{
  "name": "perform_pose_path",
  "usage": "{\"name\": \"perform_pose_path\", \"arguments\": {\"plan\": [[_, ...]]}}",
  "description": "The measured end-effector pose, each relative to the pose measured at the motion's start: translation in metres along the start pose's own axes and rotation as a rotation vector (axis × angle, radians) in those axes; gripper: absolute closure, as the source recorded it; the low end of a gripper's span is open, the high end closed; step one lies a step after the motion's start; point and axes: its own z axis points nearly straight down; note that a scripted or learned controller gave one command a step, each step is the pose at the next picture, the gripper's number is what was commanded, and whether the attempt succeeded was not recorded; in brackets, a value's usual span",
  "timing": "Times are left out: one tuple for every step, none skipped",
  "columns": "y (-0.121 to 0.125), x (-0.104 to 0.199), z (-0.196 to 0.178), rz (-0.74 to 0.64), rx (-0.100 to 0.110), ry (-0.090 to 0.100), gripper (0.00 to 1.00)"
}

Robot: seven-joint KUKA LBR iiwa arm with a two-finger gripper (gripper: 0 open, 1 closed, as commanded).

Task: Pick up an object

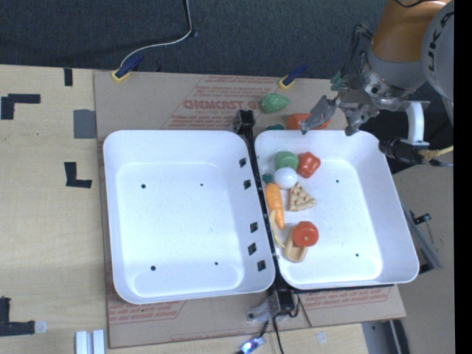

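- Camera view, looking down: the things to pick lie in the right bin (369, 268), bunched along its left wall.
- A green round piece (286, 159) sits at the top of the bunch, with a red pepper-like piece (308, 165) touching its right side and a white ball (285, 177) just below it.
- An orange carrot (274, 198) lies lengthwise along the wall under the ball; a pizza-slice wedge (299, 198) rests just to its right.
- Lower down, a red tomato (304, 234) sits on a tan bread-like piece (293, 251).
- The gripper (336, 121) hangs above the back rim of the right bin, its two dark fingers spread apart with nothing between them, well clear of the bunch.
- Outside the bins, on the cardboard (214, 105) behind them, lie a green object (274, 102) and an orange-red object (296, 121), the latter near the left fingertip.
- The left bin (177, 220) adjoins the right one, joined by black clips (255, 227) along the shared edge.
- The arm, with its orange band (402, 32), comes in from the upper right.
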Motion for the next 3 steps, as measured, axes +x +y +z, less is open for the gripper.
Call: {"name": "perform_pose_path", "arguments": {"plan": [[0.023,0.11,0.081,-0.01,0.006,0.004,0.0],[0.024,0.103,0.065,-0.002,0.001,0.001,1.0],[0.022,0.159,-0.066,-0.007,-0.015,0.003,1.0]]}}
